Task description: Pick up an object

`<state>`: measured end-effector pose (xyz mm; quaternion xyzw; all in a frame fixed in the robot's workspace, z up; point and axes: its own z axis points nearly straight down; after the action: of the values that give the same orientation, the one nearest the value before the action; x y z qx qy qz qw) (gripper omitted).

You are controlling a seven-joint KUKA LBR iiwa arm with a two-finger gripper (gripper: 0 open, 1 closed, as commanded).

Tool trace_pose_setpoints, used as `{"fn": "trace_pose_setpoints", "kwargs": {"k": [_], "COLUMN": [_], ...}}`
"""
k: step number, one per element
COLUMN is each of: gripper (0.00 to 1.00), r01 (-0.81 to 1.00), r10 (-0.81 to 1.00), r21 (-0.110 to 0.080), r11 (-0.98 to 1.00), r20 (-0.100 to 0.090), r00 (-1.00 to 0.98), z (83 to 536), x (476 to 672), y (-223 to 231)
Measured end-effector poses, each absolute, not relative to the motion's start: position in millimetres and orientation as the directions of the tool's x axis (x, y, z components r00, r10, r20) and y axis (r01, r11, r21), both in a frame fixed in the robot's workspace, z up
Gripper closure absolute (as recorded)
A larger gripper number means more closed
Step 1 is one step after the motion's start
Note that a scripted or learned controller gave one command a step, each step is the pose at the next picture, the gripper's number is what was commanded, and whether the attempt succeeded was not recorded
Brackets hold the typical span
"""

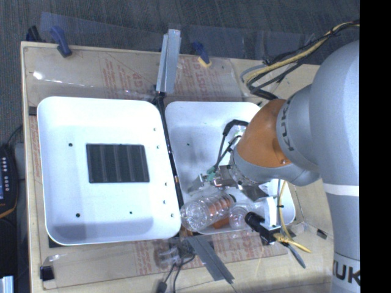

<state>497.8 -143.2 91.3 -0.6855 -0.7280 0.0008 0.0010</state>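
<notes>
Insp. note, single overhead view. Target obj.: clear plastic bottle (208,211), lying on its side in right bin (189,133), along the bin's near edge and close to the wall shared w/ left bin (61,133). A brownish patch shows thru its mid-section, nature unclear. Tool (217,179) sits low in the same bin, just beyond the bottle and v. near it; contact not confirmed. Tool state: cannot tell, as wrist and cabling mask it. Nothing seen held. Left bin has a dark slatted panel (117,163) at its centre, prob. not a pick item. Handling est.: bottle looks empty or nearly so, hence light. Thin walls likely to dent under squeeze. Surface is smooth and round, so slippery and apt to roll if nudged. Rec. grip: across the body at mid-length, square to the long axis, moderate force. Avoid the rounded end nearest the left bin. Risk: bin wall leaves little approach room on the near side.
</notes>
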Motion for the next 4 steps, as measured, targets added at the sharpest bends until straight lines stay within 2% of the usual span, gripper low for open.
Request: {"fn": "trace_pose_setpoints", "kwargs": {"k": [1, 2, 3, 4], "gripper": [0.00, 0.00, 0.00, 1.00], "r01": [0.994, 0.993, 0.966, 0.965], "r10": [0.994, 0.993, 0.966, 0.965], "r21": [0.001, 0.000, 0.000, 0.000], "r11": [0.113, 0.118, 0.258, 0.262], "r20": [0.001, 0.001, 0.003, 0.005], "r00": [-0.113, -0.118, -0.258, -0.262], "z": [92.3, 109.8, 92.5, 102.3], "x": [477.4, 476.7, 478.5, 479.2], "y": [-210.2, -210.5, -207.4, -206.1]}}
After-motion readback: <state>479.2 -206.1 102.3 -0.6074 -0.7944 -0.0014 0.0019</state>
